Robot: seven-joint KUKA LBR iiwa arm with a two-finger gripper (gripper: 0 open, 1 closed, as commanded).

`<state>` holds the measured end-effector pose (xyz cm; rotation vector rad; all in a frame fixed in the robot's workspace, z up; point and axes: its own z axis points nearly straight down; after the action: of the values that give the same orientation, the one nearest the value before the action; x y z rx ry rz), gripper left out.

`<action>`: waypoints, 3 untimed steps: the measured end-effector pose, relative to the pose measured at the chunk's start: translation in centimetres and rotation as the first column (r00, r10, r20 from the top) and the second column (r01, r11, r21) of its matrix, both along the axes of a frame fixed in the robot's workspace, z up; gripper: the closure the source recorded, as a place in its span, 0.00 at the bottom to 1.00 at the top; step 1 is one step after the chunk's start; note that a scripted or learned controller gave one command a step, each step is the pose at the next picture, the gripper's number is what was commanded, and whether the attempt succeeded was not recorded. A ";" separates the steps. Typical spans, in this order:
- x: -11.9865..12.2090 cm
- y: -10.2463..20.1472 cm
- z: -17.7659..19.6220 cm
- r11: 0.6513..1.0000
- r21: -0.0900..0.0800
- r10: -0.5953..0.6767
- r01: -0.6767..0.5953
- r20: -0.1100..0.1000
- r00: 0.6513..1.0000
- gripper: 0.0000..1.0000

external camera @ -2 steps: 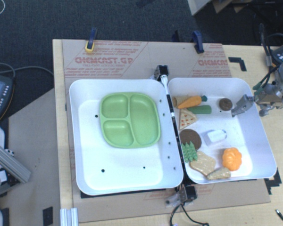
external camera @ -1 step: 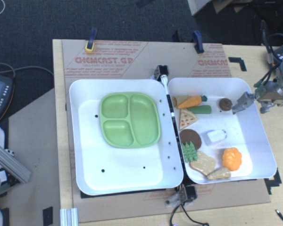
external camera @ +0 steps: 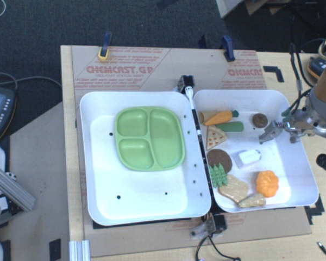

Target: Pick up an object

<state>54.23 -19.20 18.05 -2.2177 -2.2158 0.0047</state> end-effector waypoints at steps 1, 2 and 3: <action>-0.2 0.6 -4.4 1.000 0.001 0.002 -0.002 0.000 1.000 0.00; 0.6 0.7 -7.5 1.000 -0.006 0.003 -0.003 0.030 1.000 0.00; 0.5 0.6 -6.6 1.000 -0.005 0.001 -0.001 0.027 1.000 1.00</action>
<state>54.74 -18.55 11.48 -2.2321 -2.2331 -0.0203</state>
